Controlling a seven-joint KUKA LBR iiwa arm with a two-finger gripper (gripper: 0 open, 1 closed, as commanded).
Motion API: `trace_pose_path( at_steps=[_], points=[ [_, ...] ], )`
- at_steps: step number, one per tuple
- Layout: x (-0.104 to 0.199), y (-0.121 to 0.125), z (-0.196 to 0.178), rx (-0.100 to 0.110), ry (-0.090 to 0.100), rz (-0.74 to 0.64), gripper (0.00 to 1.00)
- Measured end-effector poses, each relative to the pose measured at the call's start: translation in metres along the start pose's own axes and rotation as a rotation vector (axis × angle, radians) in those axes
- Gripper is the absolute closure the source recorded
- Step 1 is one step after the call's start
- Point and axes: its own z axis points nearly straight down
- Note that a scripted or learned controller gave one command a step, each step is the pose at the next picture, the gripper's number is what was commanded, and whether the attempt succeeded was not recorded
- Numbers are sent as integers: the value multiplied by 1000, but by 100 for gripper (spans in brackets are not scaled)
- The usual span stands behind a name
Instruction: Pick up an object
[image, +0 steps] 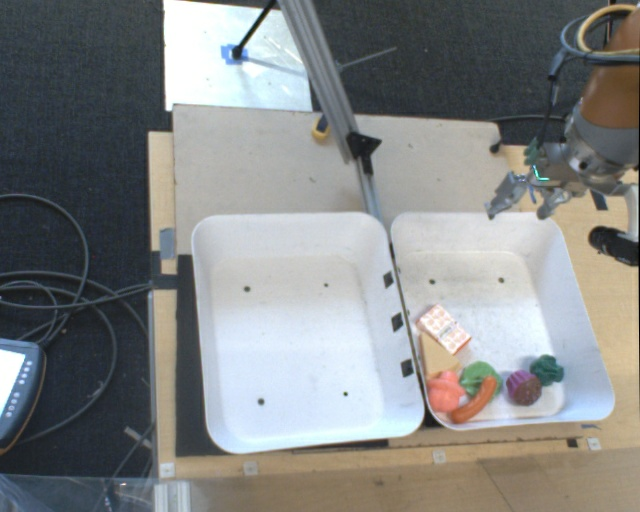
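Observation:
My gripper (525, 198) hangs over the far rim of the right bin (560, 260), fingers spread open with nothing between them. Far below it, near the bin's front, lie the objects: a pink-and-white checked box (443, 329), a pink-orange toy (443, 385), an orange carrot-like piece (474, 402) with a green leafy top (480, 374), a purple round item (523, 387) and a dark green broccoli-like piece (547, 370). All rest on the bin floor, apart from the gripper.
The left bin (215, 300) sits beside the right one, sharing a middle rim with black tabs. A slanted metal pole (335, 95) crosses above the far bench. Cables (60, 300) and a tablet (15, 385) lie off the bench at left.

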Motion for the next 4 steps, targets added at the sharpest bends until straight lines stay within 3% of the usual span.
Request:
trace_pose_path(
  at_steps=[3,4],
  points=[
    [3,2,165,3,1,1,0],
    [3,4,151,-3,0,-2,100]
  ],
)
